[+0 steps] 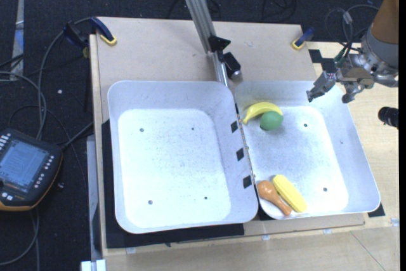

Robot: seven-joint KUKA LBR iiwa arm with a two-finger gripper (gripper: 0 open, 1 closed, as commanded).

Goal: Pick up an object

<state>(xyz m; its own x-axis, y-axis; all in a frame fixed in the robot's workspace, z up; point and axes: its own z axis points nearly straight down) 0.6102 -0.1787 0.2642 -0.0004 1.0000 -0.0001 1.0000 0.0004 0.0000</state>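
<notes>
In the right bin (342, 155) a yellow banana (259, 110) lies near the back left, with a green ball (271, 120) touching it. At the front of that bin an orange drumstick-shaped toy (273, 196) lies beside a yellow corn cob (290, 193). My gripper (331, 92) hangs above the back right corner of the right bin, apart from all the objects. Its two dark fingers are spread open with nothing between them.
The left bin (127, 136) sits beside the right one. A slanted metal rail (198, 3) runs down to the divider between the bins. Blue and yellow clamps (103, 32) hold the board's back corners. A handheld pendant (22, 167) lies at far left.
</notes>
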